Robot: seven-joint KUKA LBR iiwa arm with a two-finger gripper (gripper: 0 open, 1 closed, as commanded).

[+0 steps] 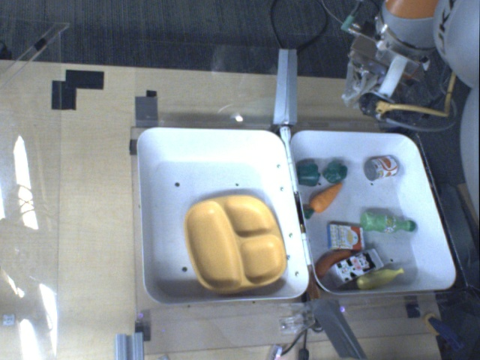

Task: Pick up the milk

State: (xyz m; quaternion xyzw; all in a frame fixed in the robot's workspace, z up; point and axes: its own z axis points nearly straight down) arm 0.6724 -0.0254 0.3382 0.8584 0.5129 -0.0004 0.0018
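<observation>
The milk (358, 265) is a small white carton with dark markings, lying on its side near the front edge of the right bin (431, 201). A brown sausage (330, 262) and a yellow banana (382, 277) press against it. My gripper (367, 88) hangs beyond the far rim of the right bin, well above and behind the milk, with nothing seen in it.
The right bin also holds an orange-and-white carton (345, 235), a green bottle (387, 222), a carrot (326, 198), a can (382, 167) and two dark green pieces (321, 172). A yellow compartment tray (235, 241) lies in the left bin (161, 201). Cables trail near the wrist.
</observation>
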